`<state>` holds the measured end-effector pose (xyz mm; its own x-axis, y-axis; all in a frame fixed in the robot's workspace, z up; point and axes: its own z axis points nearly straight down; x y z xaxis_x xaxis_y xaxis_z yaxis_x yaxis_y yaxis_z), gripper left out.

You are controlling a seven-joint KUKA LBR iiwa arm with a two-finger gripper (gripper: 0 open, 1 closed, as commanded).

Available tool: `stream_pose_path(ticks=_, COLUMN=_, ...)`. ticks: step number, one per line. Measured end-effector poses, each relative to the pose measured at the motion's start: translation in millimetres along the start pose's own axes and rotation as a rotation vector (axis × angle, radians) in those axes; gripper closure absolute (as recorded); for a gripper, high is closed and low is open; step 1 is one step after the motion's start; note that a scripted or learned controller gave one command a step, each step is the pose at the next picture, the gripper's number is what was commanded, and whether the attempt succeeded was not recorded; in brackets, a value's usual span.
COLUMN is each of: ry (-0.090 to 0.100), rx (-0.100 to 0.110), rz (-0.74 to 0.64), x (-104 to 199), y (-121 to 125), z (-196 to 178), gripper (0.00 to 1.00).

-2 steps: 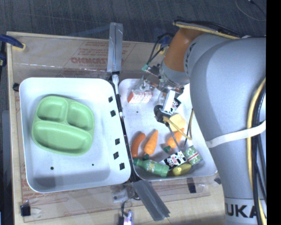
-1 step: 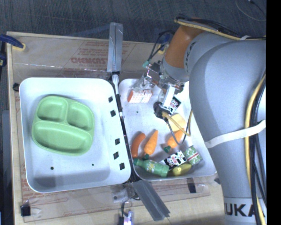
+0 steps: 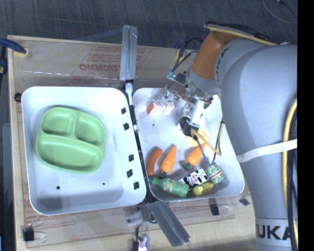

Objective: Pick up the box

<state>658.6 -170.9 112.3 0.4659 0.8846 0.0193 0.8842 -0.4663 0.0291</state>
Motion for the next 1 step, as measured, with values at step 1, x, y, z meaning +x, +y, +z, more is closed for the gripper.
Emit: stream_pose_path(ticks=1, ry=-0.019, rx=0.034, rz=-0.076, x=-24.4, y=11.3, z=-56.6, gripper=0.0)
